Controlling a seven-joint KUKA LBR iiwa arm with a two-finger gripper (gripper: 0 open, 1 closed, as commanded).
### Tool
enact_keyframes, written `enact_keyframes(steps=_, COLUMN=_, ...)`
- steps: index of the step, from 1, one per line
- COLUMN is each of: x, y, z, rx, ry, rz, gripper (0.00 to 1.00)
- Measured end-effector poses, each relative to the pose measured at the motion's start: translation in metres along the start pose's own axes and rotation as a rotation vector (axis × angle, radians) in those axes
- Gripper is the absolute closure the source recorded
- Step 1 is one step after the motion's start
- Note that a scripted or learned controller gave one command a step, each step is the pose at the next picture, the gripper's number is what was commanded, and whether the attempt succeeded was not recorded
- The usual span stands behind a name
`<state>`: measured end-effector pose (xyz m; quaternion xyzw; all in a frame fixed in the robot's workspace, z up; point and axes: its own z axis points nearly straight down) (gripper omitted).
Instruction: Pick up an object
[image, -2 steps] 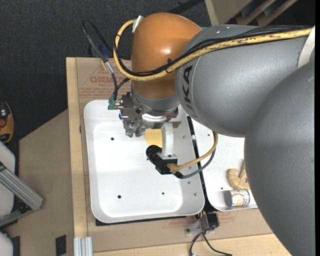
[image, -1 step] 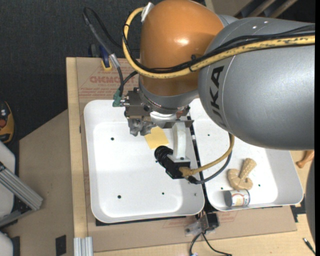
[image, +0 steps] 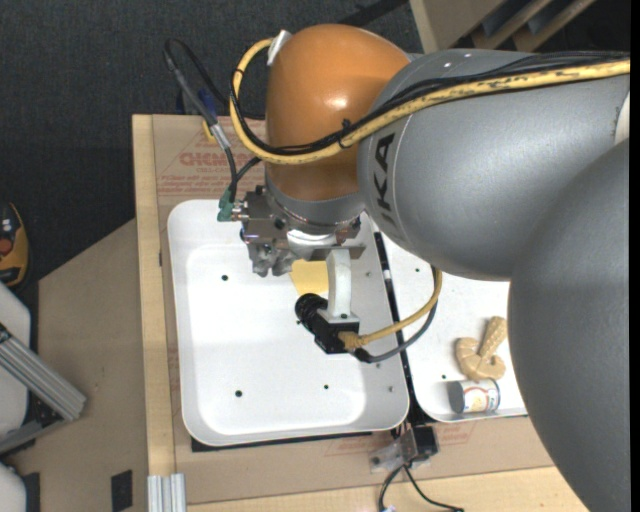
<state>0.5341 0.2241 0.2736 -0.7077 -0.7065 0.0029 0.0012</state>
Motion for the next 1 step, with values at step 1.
enact_keyframes(steps=1, x=0.0005, y=-0.0295, z=-0.0537, rx=-0.009, ry=0.004, rz=-0.004, gripper=1.00)
